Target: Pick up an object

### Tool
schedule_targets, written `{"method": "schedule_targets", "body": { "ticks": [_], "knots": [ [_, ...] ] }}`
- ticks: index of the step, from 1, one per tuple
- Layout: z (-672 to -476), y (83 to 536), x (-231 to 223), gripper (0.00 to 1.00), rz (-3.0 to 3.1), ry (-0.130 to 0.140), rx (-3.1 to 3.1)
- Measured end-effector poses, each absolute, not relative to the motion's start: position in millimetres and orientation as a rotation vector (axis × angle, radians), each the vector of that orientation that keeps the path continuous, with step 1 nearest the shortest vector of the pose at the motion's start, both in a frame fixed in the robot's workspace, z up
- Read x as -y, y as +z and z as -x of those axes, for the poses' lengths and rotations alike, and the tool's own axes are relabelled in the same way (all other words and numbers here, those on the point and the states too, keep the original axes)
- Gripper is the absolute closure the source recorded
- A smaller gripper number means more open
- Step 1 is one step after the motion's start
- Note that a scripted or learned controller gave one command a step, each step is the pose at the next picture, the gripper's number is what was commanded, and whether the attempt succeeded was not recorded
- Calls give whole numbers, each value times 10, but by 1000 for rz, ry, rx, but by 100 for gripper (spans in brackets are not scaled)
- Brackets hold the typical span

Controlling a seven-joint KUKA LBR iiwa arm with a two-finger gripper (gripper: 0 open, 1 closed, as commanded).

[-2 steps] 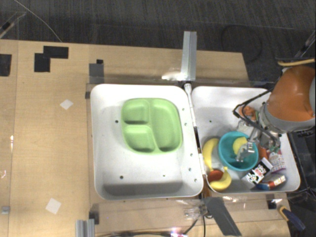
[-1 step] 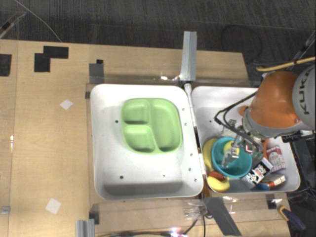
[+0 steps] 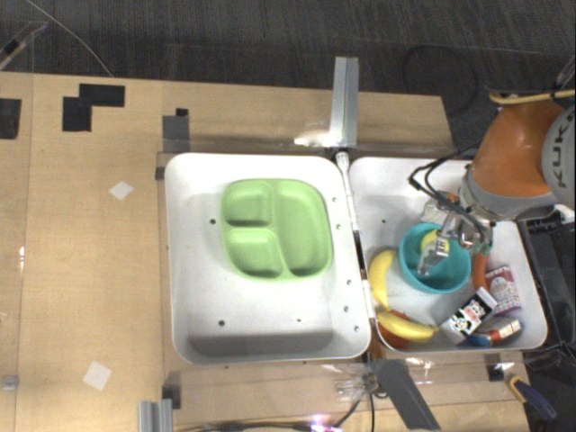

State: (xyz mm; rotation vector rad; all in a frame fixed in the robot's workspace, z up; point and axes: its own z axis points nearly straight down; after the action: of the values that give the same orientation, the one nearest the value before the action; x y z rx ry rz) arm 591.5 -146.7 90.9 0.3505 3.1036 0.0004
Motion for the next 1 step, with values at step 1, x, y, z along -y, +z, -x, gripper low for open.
{"method": "schedule_targets", "body": {
  "ticks": [1],
  "knots": [
    [-5508, 914, 847, 0, -184, -4, -3116]
  ]
}}
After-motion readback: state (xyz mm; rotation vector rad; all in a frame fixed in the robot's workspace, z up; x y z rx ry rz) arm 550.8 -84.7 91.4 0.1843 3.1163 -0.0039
